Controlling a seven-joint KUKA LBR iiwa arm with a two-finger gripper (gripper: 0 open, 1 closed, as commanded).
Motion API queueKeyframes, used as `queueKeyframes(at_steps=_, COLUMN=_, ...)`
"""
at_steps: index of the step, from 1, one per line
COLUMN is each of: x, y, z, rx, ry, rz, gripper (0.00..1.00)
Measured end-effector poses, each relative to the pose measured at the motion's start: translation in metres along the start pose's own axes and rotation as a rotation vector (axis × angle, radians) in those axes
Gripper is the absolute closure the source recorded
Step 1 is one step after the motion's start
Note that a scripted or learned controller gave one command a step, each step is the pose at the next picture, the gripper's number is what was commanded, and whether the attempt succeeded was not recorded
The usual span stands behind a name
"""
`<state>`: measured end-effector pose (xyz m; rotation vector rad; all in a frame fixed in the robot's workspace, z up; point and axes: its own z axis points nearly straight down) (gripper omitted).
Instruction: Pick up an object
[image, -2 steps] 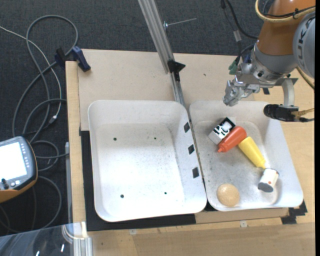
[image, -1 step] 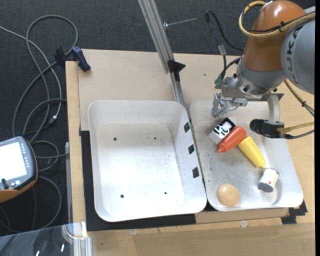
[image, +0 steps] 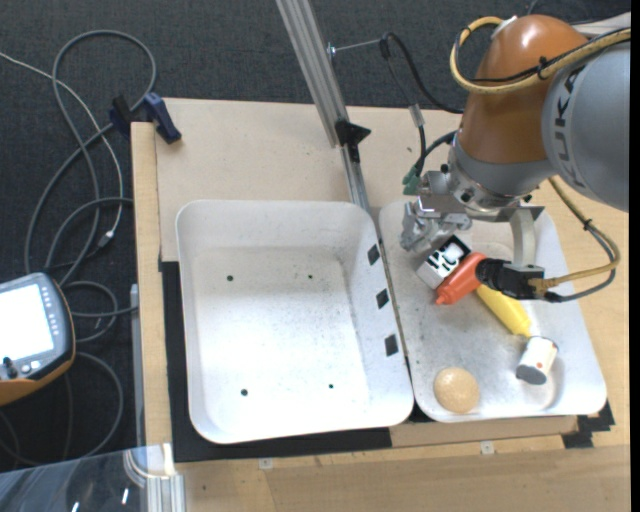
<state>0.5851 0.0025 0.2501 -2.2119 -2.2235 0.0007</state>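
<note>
While the gripper (image: 428, 232) hangs low in the right bin (image: 575, 385), grip impossible to tell, it's approaching, and next must settle over the orange tool (image: 461, 282).

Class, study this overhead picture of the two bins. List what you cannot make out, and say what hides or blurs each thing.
1. Hand, camera view: the wrist above covers it, so open or shut cannot be told.
2. Black-and-white item: partly under the hand, too small to identify.
3. Yellow object: its upper end lies hidden beneath the orange piece.
4. Arm: cut off by the top and right edges.
</note>
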Motion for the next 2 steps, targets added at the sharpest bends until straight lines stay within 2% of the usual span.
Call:
queueKeyframes(at_steps=1, x=0.041, y=-0.021, z=-0.002, rx=0.000, ry=0.000, rz=-0.001, gripper=1.00)
queueKeyframes(at_steps=2, x=0.093, y=-0.051, z=0.014, rx=0.002, ry=0.000, rz=-0.001, gripper=1.00)
